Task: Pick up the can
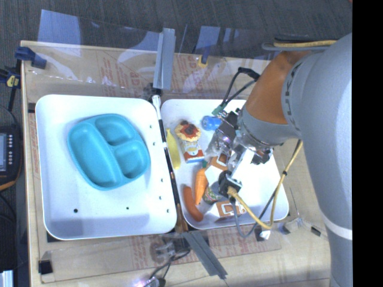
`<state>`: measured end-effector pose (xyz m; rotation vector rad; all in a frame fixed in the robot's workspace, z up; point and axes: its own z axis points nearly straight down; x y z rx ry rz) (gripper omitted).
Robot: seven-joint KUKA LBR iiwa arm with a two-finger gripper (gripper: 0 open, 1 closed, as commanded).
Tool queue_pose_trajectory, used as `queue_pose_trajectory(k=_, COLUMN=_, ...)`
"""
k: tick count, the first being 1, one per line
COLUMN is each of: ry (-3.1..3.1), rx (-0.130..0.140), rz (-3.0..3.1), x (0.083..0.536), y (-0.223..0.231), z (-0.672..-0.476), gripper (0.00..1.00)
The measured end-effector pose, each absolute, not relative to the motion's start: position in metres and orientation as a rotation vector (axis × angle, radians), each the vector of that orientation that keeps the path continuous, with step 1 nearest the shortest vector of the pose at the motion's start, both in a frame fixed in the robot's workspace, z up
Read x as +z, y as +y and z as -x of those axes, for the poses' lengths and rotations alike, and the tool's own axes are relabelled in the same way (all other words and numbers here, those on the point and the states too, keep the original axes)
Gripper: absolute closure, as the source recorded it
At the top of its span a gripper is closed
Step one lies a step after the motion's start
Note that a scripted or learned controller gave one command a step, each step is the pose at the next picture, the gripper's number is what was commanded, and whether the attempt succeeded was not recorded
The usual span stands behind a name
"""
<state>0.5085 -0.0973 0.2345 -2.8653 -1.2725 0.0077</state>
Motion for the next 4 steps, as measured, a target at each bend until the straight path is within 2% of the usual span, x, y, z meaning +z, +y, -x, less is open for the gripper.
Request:
queue_pose_trajectory(k=1, ry=-1.364, rx=0.007, rz=2.824, x=0.249, y=-0.179, z=-0.574, gripper=1.00)
queue_pose_trajectory(k=2, ry=-1.042, rx=0.007, rz=2.959, x=0.245, y=-0.142, z=-0.582, gripper=1.00)
queue_pose_trajectory(k=3, ry=-0.821, rx=0.007, rz=3.029, x=0.246, y=-0.084, z=-0.602, gripper=1.00)
queue_pose_trajectory(k=4, ry=-0.341, rx=0.008, rz=3.123, x=0.255, y=-0.020, z=-0.594, gripper=1.00)
